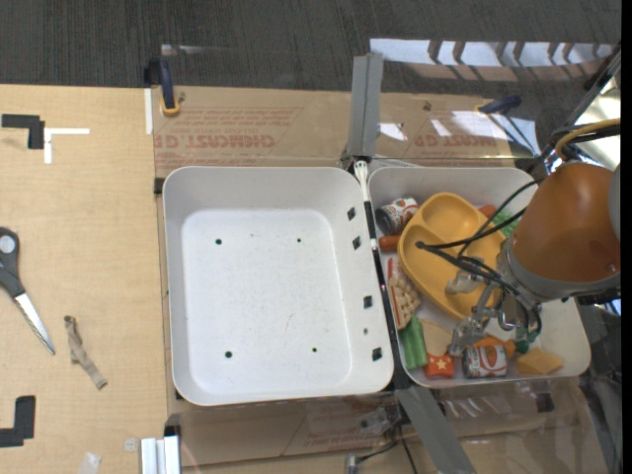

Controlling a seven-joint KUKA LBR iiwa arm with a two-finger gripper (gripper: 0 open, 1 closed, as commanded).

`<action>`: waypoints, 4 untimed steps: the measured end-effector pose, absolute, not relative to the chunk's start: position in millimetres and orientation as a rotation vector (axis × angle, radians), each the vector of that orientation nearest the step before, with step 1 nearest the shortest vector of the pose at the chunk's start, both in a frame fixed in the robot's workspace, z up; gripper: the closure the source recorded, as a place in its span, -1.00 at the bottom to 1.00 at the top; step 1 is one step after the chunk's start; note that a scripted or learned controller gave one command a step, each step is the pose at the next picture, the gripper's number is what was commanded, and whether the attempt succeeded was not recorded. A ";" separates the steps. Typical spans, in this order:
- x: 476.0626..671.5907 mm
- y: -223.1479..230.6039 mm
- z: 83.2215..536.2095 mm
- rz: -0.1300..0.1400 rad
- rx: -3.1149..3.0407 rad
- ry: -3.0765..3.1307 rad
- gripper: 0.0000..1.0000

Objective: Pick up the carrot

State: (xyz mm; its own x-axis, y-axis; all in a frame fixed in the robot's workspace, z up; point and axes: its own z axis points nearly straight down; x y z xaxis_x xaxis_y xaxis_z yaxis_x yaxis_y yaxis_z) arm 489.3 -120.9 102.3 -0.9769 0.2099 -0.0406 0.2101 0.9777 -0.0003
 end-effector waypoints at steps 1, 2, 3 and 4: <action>531.9 -101.1 100.5 -0.007 0.438 3.095 -1.00; 602.6 -102.2 99.1 -0.005 0.660 3.108 -1.00; 583.6 -100.7 99.2 -0.004 0.590 3.075 -1.00; 580.4 -99.7 99.9 -0.002 0.627 3.063 -1.00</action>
